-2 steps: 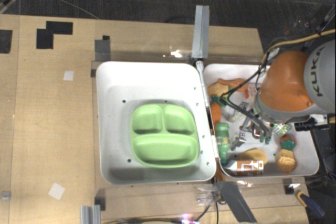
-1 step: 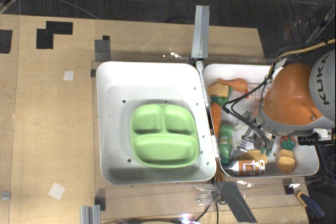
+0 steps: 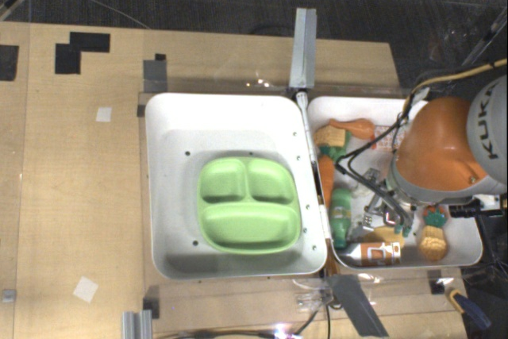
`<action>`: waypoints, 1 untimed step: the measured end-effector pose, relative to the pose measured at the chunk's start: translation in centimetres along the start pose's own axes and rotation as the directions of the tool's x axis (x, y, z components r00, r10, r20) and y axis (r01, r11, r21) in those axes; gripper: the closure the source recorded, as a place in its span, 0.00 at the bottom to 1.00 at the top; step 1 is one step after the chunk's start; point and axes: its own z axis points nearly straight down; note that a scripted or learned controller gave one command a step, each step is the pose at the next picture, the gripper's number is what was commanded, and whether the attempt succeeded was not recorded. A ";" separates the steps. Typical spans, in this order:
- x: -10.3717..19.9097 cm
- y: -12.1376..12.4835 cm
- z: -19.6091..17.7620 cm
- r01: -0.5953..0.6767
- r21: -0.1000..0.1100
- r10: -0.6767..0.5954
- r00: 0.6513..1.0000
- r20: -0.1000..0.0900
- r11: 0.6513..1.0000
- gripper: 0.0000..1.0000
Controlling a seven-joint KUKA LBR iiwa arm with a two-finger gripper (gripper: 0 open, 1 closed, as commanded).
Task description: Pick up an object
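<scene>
- My arm (image 3: 444, 143) reaches in from the right and hangs low over the right bin (image 3: 468, 254); its orange band covers much of that bin's middle.
- My pincer (image 3: 385, 212) is down among the clutter, pointing into the bin. Whether it is open or closed, or has anything in it, I cannot tell; wrist and cables hide that.
- The things I could pick up all lie in the right bin, crowded against its left wall and front: an orange piece (image 3: 349, 127) at the back, a green bottle (image 3: 341, 214) along the left wall, an orange can (image 3: 375, 253) on its side at the front, and a tan cob (image 3: 433, 242) toward the front right.
- The can and bottle lie just beside my pincer, so I judge one of them is the likeliest target.
- The left bin (image 3: 171, 171) holds a green tray (image 3: 249, 204), flat and well apart from me.
- The crowding is the risk: neighbours touch, so a close could catch two things or nudge one away.
</scene>
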 end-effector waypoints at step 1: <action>-10.8 1.2 0.8 0.028 0.000 -0.028 0.999 -0.022 1.000 0.00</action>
